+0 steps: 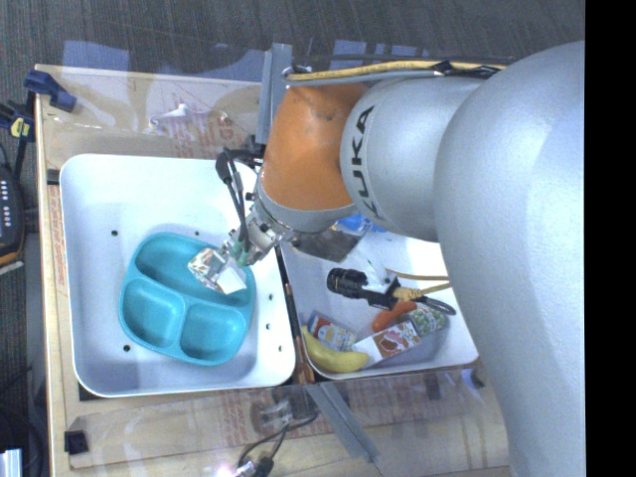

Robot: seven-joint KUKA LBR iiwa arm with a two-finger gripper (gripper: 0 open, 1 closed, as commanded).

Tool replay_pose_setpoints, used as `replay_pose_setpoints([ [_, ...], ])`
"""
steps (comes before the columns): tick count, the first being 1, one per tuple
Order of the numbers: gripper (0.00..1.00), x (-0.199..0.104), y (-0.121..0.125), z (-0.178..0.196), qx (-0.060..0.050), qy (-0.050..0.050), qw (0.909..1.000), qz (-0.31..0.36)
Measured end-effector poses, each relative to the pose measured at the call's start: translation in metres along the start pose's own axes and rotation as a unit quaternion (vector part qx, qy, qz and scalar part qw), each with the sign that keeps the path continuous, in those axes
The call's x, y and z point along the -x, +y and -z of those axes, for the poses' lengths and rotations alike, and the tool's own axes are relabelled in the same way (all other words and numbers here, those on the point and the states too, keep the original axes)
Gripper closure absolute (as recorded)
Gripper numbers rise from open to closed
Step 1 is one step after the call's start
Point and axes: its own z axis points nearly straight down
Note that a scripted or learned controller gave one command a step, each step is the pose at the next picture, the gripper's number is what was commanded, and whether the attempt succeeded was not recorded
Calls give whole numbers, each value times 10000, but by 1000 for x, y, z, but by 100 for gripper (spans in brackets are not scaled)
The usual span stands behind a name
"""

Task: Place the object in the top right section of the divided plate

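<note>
Left bin (89,197) holds divided plate (159,311); banana (333,357), carrot (395,314) crowd right bin (437,261).

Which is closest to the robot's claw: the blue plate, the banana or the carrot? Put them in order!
1. Blue plate: in the left bin, right under the gripper.
2. Banana: at the lower left corner of the right bin.
3. Carrot: farther right in the right bin.
</note>
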Motion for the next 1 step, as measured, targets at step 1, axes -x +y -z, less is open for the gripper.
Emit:
replay_pose_setpoints([
  [1,100,-29,47,-26,5,2,9766,-2148],
])
